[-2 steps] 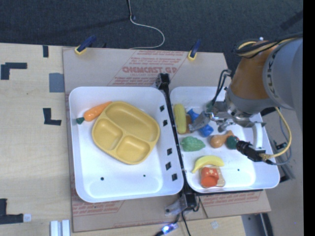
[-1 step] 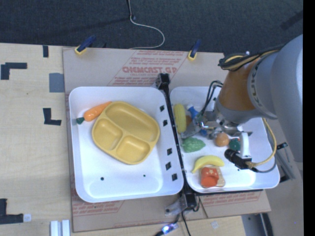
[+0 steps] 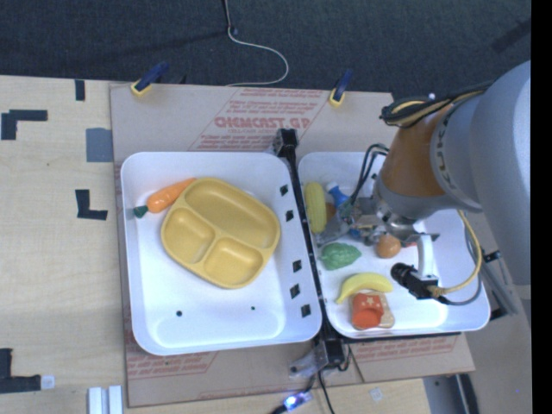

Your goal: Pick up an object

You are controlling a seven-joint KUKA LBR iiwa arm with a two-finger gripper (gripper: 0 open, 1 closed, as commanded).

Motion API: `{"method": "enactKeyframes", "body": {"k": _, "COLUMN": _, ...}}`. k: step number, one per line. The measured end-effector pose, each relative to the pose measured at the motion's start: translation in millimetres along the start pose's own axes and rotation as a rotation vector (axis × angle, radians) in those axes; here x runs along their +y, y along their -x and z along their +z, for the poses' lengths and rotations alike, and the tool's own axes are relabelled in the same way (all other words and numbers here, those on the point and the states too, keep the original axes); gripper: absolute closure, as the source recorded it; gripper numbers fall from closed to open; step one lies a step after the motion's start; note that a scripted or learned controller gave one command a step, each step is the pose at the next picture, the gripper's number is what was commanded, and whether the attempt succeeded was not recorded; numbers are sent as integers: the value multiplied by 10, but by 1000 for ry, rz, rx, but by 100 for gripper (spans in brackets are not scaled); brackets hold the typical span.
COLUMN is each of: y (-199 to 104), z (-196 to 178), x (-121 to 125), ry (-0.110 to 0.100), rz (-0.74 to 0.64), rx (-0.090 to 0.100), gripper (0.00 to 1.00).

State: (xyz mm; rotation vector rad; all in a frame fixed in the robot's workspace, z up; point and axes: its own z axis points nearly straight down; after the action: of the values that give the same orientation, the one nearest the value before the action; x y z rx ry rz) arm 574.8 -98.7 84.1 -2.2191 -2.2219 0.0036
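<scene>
In the right bin (image 3: 466, 317), found the gripper (image 3: 358, 222) low near the left wall, just beside a blue item (image 3: 338, 198) and a yellow fruit (image 3: 316, 205). Could not tell whether open, closed or gripping anything. Noted a green leaf (image 3: 339, 254) just nearward of it, an orange ball (image 3: 388, 247) beside that, and a banana (image 3: 362, 285) touching a red fruit (image 3: 366, 310) by the near edge. In the left bin (image 3: 138, 231), saw a yellow divided tray (image 3: 220, 231) about the middle, with a carrot (image 3: 168, 195) against its far-left rim.
</scene>
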Motion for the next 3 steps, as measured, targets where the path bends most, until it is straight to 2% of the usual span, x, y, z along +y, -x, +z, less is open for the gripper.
{"method": "enactKeyframes", "body": {"k": 1, "y": -3, "z": -104, "x": -1, "ry": -1, "rz": -1, "rx": 0, "gripper": 100}}
{"method": "enactKeyframes", "body": {"k": 2, "y": -33, "z": -525, "x": 10, "ry": 5, "rz": -1, "rx": 1, "gripper": 100}}
{"method": "enactKeyframes", "body": {"k": 3, "y": -99, "z": -1142, "x": 33, "ry": 7, "rz": -2, "rx": 1, "gripper": 100}}
